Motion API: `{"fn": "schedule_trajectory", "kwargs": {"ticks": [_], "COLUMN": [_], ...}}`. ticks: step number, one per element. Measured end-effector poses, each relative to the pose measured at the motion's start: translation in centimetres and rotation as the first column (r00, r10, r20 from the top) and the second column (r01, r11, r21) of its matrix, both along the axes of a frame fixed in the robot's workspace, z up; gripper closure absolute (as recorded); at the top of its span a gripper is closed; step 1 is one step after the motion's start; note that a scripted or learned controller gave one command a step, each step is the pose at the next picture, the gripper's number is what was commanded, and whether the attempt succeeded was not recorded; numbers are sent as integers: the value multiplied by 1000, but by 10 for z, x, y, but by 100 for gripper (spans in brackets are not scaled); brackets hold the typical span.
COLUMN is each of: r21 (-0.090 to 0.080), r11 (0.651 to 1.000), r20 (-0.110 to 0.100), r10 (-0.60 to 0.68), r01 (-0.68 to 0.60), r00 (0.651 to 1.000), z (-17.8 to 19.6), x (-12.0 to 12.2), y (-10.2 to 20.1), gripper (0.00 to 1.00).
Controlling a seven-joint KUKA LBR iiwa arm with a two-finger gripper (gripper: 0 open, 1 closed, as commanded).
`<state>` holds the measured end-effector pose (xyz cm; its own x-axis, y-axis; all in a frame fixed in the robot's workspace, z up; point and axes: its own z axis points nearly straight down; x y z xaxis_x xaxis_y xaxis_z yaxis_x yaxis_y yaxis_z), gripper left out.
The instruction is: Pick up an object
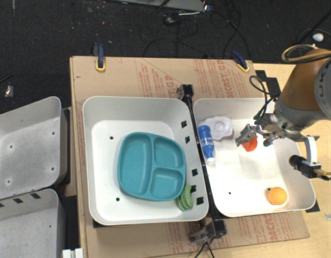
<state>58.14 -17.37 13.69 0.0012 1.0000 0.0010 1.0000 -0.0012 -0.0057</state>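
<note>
While the arm [308, 93] reaches in from the right, the gripper [255, 136] hangs low over the back half of the right bin [302, 200], with a small red-orange object [250, 144] right at its fingertips. The dark fingers look spread to either side of that object, but the slant of the view hides whether they touch it or whether it rests on the bin floor, so a hold cannot be called. Best guess: this is the closing stage of a grasp, and the red thing is the chosen target.

Other candidates in the same bin: a blue bottle [206, 143] lying along the left wall, its clear cup-like end [220, 127] near the back; an orange ball [277, 196] near the front right corner, well apart from the gripper. The ball sits close to the wall, likely awkward for a two-finger approach, which may explain the choice of the freer red piece.

Left bin [95, 117]: a teal divided plate [152, 166] flat in the middle, a green item [185, 199] tucked at its front right edge against the divider. Both bins sit side by side on a cardboard-covered desk [155, 71], clamped at the back edge, presumably to stop sliding.
</note>
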Motion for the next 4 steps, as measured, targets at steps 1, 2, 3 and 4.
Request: {"fn": "schedule_trajectory", "kwargs": {"ticks": [1, 2, 3, 4], "r21": [-1, -2, -3, -3], "r11": [1000, 1000, 1000, 1000], "r20": [3, 7, 12, 12], "r10": [1, 1, 0, 3], "r01": [-1, -1, 1, -3], "r00": [1000, 1000, 1000, 1000], "z": [-47, -35, 27, 91], "x": [0, 1, 1, 0], "y": [1, 1, -7, -7], "gripper": [0, 100, 100, 100]}}
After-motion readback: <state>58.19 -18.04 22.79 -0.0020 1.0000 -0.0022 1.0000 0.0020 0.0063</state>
